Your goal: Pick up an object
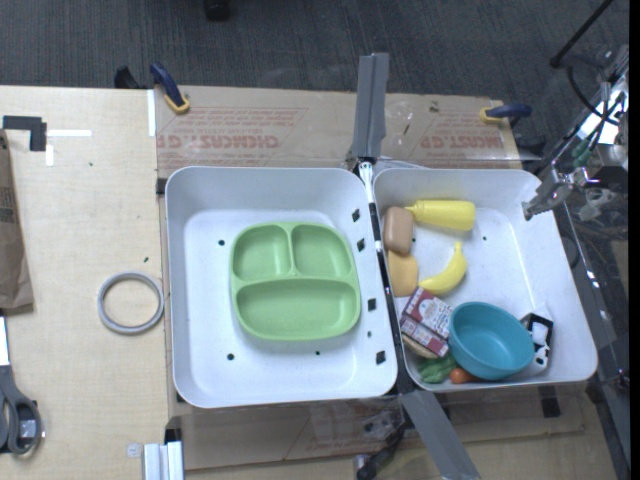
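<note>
Two shallow white bins sit side by side on the counter (pixel 80 208). The left bin (pixel 190 268) carries a pale green divided plate (pixel 295 280) with three compartments, two small ones on the far side and one long one nearer, lying flat near the bin's middle.

The right bin (pixel 505 238) holds the loose items, gathered mostly along its left wall and near edge. At the far left lies a yellow squeeze bottle (pixel 442 214) on its side, its pointed cap toward the left. Just beside it, against the left wall, is a tan bread-like piece (pixel 398 230), and nearer than that a yellow-orange block (pixel 402 272). A small yellow toy banana (pixel 446 271) curves between the block and the bowl, its tip pointing far. A teal bowl (pixel 489 340) sits upright near the bin's near edge, its opening facing up. Touching its left side is a small red and white printed carton (pixel 426 323), tilted. Under the bowl's near-left rim a green piece and an orange piece (pixel 438 372) peek out, too hidden to name. At the bowl's right is a small black and white object (pixel 539 336).

The tool (pixel 548 196) hangs over the far right rim of the right bin, well apart from the items; how far it is open cannot be told, and nothing is seen in it.

A grey tape ring (pixel 131 301) lies on the counter left of the bins.
</note>
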Tool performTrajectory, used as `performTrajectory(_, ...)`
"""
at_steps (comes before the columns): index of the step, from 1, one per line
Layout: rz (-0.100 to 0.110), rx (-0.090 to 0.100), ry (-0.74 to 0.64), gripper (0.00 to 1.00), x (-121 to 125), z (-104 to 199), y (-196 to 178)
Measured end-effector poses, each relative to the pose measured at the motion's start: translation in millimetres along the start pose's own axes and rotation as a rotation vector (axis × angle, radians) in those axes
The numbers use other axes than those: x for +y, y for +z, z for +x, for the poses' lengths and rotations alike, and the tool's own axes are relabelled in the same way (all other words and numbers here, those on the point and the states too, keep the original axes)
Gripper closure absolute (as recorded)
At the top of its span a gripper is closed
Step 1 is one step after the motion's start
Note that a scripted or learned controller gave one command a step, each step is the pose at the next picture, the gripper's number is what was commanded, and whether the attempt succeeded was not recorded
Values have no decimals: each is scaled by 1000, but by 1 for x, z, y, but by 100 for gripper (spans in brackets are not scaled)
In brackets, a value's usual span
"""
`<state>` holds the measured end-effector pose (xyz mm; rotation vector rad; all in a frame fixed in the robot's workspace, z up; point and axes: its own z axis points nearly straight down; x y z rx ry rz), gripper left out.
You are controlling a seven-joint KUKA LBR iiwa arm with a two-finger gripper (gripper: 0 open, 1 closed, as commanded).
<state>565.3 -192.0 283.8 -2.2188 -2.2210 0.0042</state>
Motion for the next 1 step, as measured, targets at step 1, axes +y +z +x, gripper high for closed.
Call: performTrajectory(1,0,0,-147,0,29,42,66)
